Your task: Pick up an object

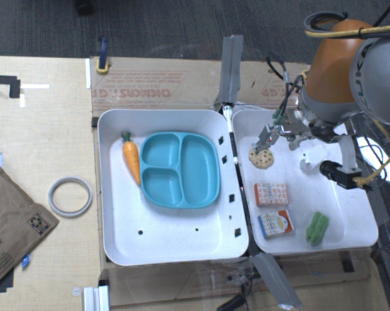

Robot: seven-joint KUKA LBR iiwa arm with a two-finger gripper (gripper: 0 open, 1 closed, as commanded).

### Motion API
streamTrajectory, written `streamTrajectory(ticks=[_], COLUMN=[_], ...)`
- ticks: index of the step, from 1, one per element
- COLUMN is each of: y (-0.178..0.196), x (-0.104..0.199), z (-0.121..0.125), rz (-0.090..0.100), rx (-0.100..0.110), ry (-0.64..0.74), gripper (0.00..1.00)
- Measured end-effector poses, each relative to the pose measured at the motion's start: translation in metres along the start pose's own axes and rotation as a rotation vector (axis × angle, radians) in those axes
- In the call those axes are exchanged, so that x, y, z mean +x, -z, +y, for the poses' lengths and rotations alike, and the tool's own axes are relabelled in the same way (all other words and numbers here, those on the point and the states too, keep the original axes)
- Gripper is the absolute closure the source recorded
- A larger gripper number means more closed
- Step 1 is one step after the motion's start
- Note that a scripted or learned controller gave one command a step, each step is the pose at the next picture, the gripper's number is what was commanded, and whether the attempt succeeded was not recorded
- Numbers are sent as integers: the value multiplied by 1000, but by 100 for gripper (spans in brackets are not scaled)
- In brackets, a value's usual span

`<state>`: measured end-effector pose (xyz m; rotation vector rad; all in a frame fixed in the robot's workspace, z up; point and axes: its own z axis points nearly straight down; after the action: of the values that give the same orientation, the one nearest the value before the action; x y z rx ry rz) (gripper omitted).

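Camera view has the two-finger gripper (268, 137) low in the right white bin (350, 238), poised just above the round tan chocolate-chip cookie (261, 158). Whether its jaws are parted I cannot tell. This looks like the approach step; next it must descend and close on the cookie. Wrist cabling and glare blur the fingertips, so contact is unclear.

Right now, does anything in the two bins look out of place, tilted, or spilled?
Nothing looks spilled or damaged. In the left bin the carrot lies beside the blue tray, not in it. In the right bin the cookie, two small cartons and a green piece lie loosely apart.
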<state>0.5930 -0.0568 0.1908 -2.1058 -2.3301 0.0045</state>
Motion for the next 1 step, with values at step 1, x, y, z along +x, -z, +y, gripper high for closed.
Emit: streamTrajectory(ticks=[1], y=[-96], x=[-33], z=[-91], rz=[2], rx=[-5], ry=[-142], gripper=[0])
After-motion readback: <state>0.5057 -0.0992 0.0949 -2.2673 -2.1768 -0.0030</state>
